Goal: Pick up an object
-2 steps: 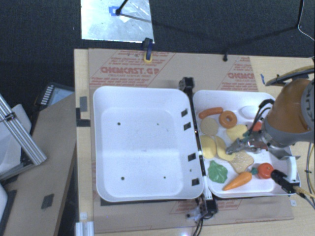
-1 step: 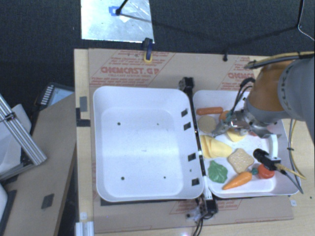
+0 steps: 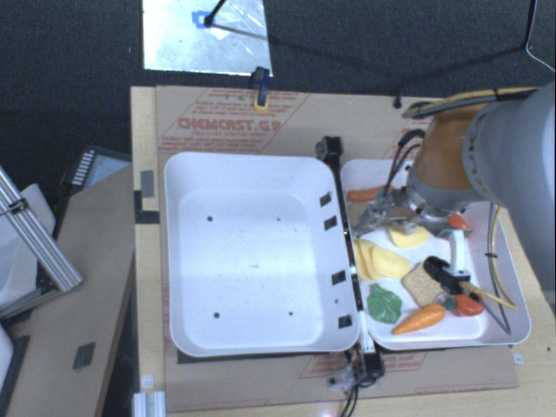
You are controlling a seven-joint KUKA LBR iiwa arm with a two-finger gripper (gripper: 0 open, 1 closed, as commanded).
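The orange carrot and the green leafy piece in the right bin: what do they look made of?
Carrot: probably moulded plastic, with smooth, evenly orange skin and a faint sheen. Green leafy piece: likely plastic too, a uniform green with moulded ridges, though soft rubber can't be ruled out.

I see two glossy white plastic bins (image 3: pixel 252 259), a matt cardboard sheet (image 3: pixel 230 120) beneath, and a shiny foil-like panel (image 3: pixel 204 24).

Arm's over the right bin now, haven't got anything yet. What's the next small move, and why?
Probably a short straight descent. The gripper hangs over the right bin, just above the pale yellow pieces, which lie flat with nothing on top of them. The carrot and green leaf sit farther off.
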